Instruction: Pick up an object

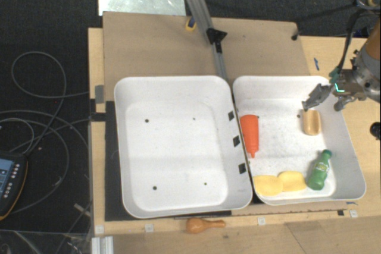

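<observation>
Left bin point(172, 92) open, right bin point(271, 89) crowded (near edge)

Brown bench point(262, 44), two white bins point(172, 92) side by side, orange pear-shaped object point(204, 224) at front edge

Grey metal wrist with a small teal light — an orange band above, two dark-grey fingers on the hand point(327, 100)

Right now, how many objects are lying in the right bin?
4, with none seeming hidden: an orange bottle by the left wall, a tan roll under the tool, a green bottle at lower right, and a yellow banana-like piece along the front edge.
</observation>
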Available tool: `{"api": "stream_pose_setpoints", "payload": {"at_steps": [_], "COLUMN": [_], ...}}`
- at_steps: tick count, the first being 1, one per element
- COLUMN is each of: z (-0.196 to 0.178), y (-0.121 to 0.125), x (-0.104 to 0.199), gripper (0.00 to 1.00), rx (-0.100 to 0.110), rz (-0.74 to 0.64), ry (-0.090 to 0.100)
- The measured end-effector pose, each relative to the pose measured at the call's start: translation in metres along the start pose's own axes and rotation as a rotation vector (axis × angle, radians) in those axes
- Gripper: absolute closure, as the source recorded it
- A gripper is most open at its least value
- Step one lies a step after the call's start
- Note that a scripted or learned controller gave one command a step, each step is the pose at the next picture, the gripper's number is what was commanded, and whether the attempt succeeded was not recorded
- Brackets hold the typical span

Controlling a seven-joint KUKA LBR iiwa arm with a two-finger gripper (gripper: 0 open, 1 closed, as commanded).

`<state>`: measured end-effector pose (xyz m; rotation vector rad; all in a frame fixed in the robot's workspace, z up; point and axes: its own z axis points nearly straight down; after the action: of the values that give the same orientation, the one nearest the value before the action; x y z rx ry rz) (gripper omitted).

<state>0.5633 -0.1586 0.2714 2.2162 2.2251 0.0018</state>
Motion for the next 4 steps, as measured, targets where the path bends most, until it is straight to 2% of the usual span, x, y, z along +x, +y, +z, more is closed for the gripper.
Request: {"api": "stream_pose_setpoints", "payload": {"at_steps": [1,3,4], "z": [0.059,0.166,0.152], "y": [-0.008,0.002,0.003], "x": [-0.001,0.002,0.001], "gripper": [0.0,0.0,1.0], "rx": [0.005,0.005,-0.001], "rz": [0.004,0.004,0.004], "ry": [0.001,0.001,0.0]}}
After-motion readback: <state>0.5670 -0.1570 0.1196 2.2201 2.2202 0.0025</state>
